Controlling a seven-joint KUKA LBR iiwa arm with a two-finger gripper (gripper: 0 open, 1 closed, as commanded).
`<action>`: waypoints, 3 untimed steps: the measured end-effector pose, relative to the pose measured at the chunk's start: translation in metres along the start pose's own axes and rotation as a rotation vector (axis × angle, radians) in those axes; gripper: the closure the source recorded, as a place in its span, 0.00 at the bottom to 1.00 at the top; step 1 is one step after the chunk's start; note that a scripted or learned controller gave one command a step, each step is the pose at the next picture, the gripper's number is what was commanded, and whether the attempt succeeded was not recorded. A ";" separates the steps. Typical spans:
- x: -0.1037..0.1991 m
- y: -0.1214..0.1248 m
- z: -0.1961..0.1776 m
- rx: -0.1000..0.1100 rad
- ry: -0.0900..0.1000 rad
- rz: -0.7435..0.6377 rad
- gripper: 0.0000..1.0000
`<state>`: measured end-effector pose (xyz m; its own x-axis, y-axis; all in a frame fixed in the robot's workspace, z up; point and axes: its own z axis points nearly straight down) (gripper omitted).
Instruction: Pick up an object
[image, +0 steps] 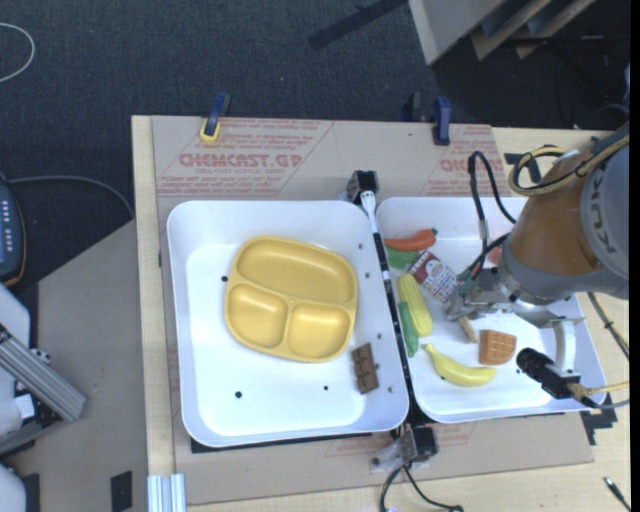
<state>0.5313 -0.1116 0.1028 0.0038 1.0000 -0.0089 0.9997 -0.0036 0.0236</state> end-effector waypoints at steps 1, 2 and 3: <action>0.009 0.000 -0.057 0.018 0.008 -0.006 1.00; 0.003 0.008 -0.104 0.017 0.007 -0.005 1.00; 0.003 0.010 -0.123 0.018 0.007 -0.005 1.00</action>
<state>0.5382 -0.1080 0.2261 -0.0009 1.0000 -0.0018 1.0000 0.0009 0.0053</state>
